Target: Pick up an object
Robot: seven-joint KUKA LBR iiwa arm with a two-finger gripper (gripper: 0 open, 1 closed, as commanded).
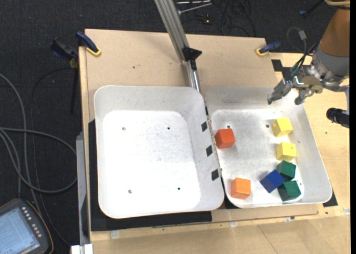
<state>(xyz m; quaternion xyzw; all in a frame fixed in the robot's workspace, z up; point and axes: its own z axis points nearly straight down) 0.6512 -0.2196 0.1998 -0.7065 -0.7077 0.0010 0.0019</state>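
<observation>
Grab not started yet. Fingers spread apart, nothing between them, hanging over right bin far edge. Yellow block sits just below fingers, closest pick. Descent, close, lift all left.

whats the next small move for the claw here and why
Probably ease the claw down and toward the near side, over the upper yellow block. The claw looks open and holds nothing, hanging above the far rim of the right bin, and that block is the nearest one, with free space around it.
</observation>
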